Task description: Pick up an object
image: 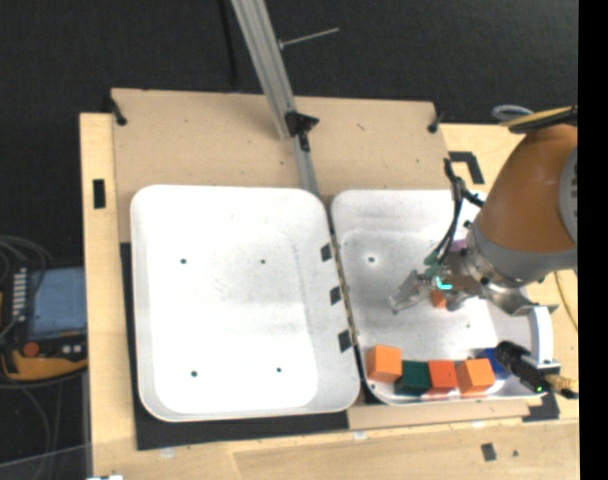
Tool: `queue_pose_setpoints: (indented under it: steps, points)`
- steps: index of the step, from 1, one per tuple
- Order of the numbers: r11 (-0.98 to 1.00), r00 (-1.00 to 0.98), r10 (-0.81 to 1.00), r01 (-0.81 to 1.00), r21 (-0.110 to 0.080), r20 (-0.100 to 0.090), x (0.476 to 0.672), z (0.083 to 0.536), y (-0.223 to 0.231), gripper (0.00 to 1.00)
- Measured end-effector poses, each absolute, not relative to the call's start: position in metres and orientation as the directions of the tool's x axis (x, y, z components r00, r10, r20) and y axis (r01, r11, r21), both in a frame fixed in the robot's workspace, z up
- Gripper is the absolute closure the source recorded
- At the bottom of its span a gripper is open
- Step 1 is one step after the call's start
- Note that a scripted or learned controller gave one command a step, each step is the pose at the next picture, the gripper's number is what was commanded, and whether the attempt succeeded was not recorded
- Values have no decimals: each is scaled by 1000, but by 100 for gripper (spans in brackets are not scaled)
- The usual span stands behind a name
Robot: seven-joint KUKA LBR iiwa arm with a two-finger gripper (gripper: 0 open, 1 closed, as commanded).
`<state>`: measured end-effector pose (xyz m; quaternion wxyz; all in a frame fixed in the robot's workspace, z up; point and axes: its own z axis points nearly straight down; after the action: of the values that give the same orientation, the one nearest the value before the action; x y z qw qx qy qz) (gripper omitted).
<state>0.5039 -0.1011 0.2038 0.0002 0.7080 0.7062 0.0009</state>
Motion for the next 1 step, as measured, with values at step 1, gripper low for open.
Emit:
queue_pose_setpoints:
  steps: [1]
  points:
    - [-3,3,1000,1000,-6,-1,509,142,-103,0]
